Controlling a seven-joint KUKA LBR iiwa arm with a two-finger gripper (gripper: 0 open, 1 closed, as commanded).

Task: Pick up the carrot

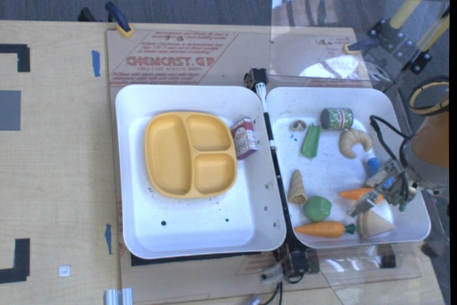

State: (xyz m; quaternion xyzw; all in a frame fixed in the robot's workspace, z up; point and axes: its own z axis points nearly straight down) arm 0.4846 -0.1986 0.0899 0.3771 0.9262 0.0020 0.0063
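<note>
Carrot (321, 229) lies flat at the right bin's (405, 114) front edge, long axis left-right, leafy end right; gripper (377, 195) sits just behind and right of it, open/closed state cannot be told.

Two bins (136, 225) smooth white plastic, slight sheen. Yellow divided plate (191, 153) matt plastic. Carrot (323, 229) smooth glossy orange plastic, green stub. Green ball (318, 208) shiny plastic. Croissant (355, 142) matt tan plastic. Desk (50, 175) pale wood, matt. Printed cardboard sheet (178, 57) under bins, dull brown. Claw (378, 193) metal with dark plastic parts
</note>
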